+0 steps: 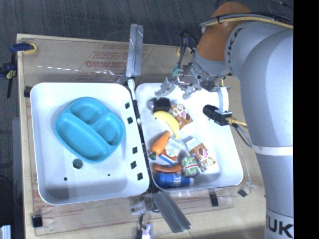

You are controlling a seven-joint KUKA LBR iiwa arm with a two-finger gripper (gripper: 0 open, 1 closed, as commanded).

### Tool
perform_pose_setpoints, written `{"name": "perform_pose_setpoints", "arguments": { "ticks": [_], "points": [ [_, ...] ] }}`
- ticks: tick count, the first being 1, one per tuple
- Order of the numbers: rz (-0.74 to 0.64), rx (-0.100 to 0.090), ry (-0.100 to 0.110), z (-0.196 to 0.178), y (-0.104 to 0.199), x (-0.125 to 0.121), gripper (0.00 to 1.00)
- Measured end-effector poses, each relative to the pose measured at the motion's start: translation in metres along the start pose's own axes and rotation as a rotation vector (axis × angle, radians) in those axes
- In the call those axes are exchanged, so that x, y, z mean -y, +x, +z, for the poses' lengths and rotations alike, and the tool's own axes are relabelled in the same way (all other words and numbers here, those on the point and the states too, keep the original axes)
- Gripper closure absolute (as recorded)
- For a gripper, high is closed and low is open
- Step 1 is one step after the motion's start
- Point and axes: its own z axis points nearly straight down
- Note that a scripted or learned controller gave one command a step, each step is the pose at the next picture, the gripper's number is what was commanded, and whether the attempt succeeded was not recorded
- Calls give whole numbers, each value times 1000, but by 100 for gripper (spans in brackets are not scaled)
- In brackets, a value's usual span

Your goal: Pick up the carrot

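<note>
The orange carrot [160, 142] lies in the right bin [230, 148], near its left wall, tilted with one end toward the banana [167, 121]. My gripper [178, 88] hovers over the far end of the same bin, well above and behind the carrot. Its fingers [165, 88] are spread open with nothing between them. A small black object [160, 104] sits just below the left fingertip.
Around the carrot lie snack packets [182, 114] [202, 156], a small carton [172, 150], a green can [189, 166], a red sausage [166, 168] and a blue bottle [174, 181]. The left bin [50, 183] holds a blue divided plate [89, 128].
</note>
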Motion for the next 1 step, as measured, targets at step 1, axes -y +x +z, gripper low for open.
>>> {"name": "perform_pose_setpoints", "arguments": {
  "ticks": [1],
  "points": [
    [-66,0,0,101,-7,88,0]
  ]
}}
